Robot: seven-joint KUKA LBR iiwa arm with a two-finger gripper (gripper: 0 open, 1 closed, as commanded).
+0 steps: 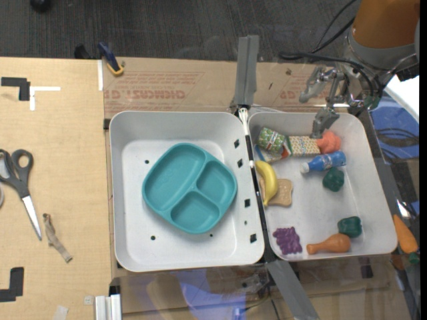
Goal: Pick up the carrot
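Carrot (pixel 329 245) lay at lower right bin (pixel 377 199) edge, green toy (pixel 349 227) just above it, purple grapes (pixel 287 240) left, gripper (pixel 325 122) poised far above, fingers' state unclear.

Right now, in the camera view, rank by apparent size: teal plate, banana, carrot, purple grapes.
1. teal plate, by far the largest.
2. banana and carrot: similar length, too close to rank.
3. purple grapes, smallest.
All lie flat in the bins, so nearness matters little.
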